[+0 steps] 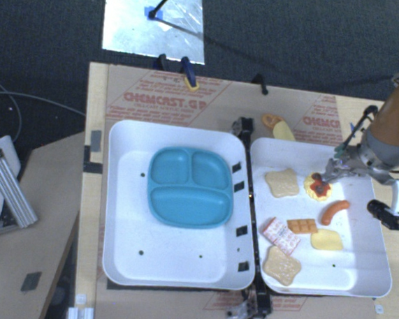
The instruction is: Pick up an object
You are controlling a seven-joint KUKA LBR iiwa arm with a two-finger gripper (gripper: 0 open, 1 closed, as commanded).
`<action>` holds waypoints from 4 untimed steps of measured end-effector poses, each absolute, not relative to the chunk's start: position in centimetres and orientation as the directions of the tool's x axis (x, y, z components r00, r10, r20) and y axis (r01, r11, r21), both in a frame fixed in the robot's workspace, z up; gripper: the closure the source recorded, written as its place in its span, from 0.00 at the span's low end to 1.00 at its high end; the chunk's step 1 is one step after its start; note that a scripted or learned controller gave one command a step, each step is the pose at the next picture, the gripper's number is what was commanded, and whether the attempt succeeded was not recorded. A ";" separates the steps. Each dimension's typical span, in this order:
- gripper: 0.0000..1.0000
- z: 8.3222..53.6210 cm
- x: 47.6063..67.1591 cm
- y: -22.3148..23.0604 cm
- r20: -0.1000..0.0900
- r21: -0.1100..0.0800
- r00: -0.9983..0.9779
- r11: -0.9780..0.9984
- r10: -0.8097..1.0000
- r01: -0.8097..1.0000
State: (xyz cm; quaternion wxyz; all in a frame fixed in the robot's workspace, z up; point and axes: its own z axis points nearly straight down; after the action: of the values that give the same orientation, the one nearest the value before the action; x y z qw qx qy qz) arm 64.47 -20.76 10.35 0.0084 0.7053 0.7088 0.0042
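The right bin (367,276) holds several toy foods. Among them are a pale bread slice (282,182), a small yellow round piece with a red top (317,191) and an orange sausage (335,211). There are also a brown waffle bar (302,226), a yellow cheese wedge (326,240), a pink wafer (281,235) and a toast slice (282,265). My gripper (321,179) reaches in from the right and points down right over the yellow-and-red piece, its tip at or touching that piece's top. The piece still rests on the bin floor.
The left bin (124,253) contains a blue divided plate (190,188). A yellow and orange toy (280,128) lies on the bench just behind the right bin. A black ridge with clips (246,195) separates the bins. The arm's body (398,132) hangs over the right bin's far right corner.
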 end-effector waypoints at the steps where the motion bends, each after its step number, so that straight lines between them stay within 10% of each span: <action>1: 1.00 8.8 61.7 -20.8 -0.005 0.010 0.000 0.000 1.000 1.000; 2: 1.00 25.7 58.8 -15.6 -0.003 0.019 -0.008 0.008 1.000 1.000; 3: 1.00 24.0 55.3 -14.1 0.000 0.000 -0.001 0.001 1.000 1.000; 4: 1.00 20.3 56.4 -18.0 -0.002 -0.001 0.001 -0.001 1.000 1.000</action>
State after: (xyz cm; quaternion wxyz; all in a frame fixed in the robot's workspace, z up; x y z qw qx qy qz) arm 56.41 -17.97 20.27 0.0002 0.7076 0.7066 -0.0009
